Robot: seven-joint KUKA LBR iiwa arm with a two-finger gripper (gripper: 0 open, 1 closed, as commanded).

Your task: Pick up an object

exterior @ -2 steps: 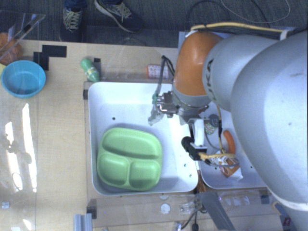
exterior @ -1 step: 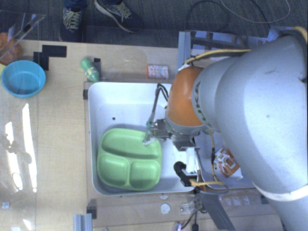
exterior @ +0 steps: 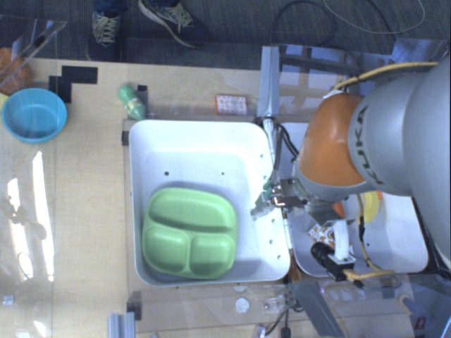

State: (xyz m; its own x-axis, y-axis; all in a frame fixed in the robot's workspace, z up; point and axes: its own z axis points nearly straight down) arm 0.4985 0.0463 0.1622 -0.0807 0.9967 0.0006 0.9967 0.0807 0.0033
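We see 2 white bins side by side on a wooden bench (exterior: 70, 245); the view-left bin (exterior: 204, 143) holds 1 item: a green 3-compartment tray (exterior: 189, 232), lying flat in the near-left part, 1 long section toward the back and 2 smaller ones toward the front; rest of that bin floor is bare. The arm (exterior: 394, 139) comes in from view right w/ its orange band (exterior: 331, 146) over the seam btwn bins; the gripper (exterior: 270, 201) sits at the left bin's right wall, near the tray's right edge but apart from it; we can't tell if it's open or closed, and nothing is seen held. The view-right bin (exterior: 402, 248) is mostly covered by the arm; a small orange piece (exterior: 340, 208) and a yellow piece (exterior: 371, 204) peek out under it, too hidden to ID. Outside the bins: a blue bowl (exterior: 34, 115) far left, a green bottle-like item (exterior: 132, 101) and a small red-white packet (exterior: 231, 104) behind the left bin; a person's 2 shoes (exterior: 168, 16) on the floor at top.
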